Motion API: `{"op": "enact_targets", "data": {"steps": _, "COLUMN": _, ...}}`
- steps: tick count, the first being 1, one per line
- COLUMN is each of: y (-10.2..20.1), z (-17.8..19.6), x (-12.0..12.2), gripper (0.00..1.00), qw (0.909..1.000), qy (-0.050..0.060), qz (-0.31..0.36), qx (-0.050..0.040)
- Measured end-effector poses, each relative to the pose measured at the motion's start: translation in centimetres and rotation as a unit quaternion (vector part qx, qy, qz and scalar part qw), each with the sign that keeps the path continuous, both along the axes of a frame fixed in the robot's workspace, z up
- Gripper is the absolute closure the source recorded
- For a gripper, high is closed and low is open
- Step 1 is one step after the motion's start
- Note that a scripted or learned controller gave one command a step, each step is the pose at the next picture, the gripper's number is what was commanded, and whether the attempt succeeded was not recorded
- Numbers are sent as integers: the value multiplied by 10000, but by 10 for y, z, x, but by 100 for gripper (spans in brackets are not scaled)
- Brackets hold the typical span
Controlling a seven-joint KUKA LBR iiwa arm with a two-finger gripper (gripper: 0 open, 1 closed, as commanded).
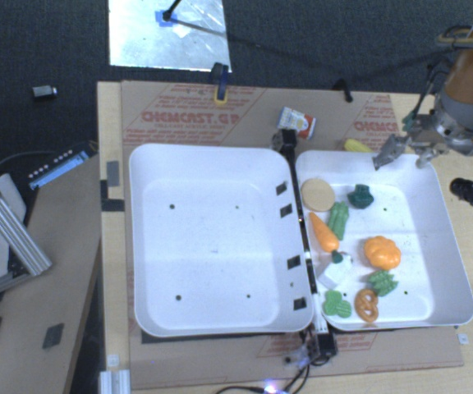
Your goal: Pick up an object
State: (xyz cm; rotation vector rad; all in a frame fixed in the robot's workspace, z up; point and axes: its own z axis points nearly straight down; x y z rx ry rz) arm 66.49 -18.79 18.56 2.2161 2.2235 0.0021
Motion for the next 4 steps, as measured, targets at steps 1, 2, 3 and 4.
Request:
{"op": "enact_targets", "data": {"steps": 1, "y": 37, "z": -108, "x": 2, "gripper": 0, "qw": 10000, "qy": 42, "qz": 18, "qx": 20}}
{"op": "enact_targets", "data": {"steps": 2, "y": 34, "z": -89, "x": 6, "gripper": 100, "qw": 10000, "qy": -20, "qz": 22, "qx": -7}}
{"op": "enact_targets", "data": {"steps": 3, "y": 74, "z": -102, "x": -43, "gripper": 100, "qw": 10000, "qy": 24, "qz": 8, "qx": 8}}
{"op": "enact_targets", "data": {"steps": 4, "y": 72, "z": -101, "x": -41, "gripper": 0, "qw": 10000, "qy": 5, "qz": 1, "qx": 2}}
